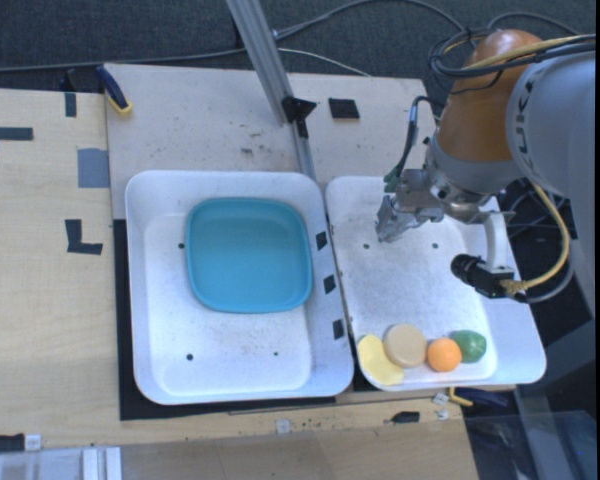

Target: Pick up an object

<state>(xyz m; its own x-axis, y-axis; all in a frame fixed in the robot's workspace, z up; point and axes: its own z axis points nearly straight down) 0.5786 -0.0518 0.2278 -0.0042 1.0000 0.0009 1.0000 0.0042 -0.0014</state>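
Four small objects — yellow piece (376, 361), tan disc (404, 345), orange ball (443, 355), green ball (470, 344) — are lined well below the gripper (392, 221), whose grasp cannot be told; one should be centred upon before descent.

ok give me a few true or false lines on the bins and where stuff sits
1. The teal plate lies in the left bin. True.
2. The orange ball sits on the plate. False: it lies in the right bin, near its front edge.
3. The gripper is above the right bin. True.
4. The green item is between the gripper's fingers. False: it lies beside the orange ball.
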